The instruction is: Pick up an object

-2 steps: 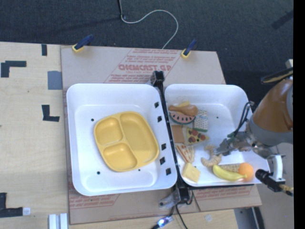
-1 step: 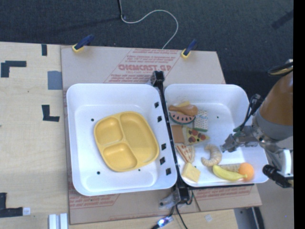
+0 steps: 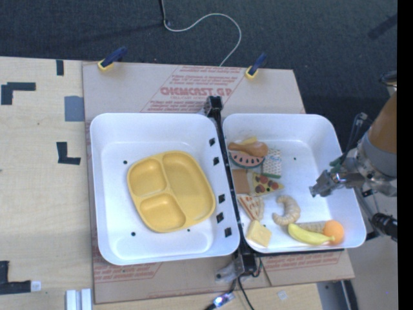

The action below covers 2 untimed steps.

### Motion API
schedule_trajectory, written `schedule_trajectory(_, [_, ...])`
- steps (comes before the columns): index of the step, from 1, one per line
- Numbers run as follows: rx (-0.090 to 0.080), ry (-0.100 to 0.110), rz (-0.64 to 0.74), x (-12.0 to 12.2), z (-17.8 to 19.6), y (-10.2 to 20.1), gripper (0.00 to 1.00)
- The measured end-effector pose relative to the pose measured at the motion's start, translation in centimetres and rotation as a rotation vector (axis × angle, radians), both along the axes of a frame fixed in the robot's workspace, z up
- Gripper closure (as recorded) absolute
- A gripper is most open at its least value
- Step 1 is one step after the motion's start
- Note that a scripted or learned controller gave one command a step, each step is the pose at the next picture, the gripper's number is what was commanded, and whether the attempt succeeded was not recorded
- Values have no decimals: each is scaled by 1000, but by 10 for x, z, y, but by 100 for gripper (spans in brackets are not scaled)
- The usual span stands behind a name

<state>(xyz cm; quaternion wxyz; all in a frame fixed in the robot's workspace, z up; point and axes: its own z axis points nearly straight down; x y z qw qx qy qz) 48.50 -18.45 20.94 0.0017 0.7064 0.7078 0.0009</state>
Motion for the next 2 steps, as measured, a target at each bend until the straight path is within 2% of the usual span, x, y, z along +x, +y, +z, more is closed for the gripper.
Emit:
schedule_trajectory(1, [1,4,0,0,15,1,100])
schedule_trajectory(2, [2,3,4,40,24,41,100])
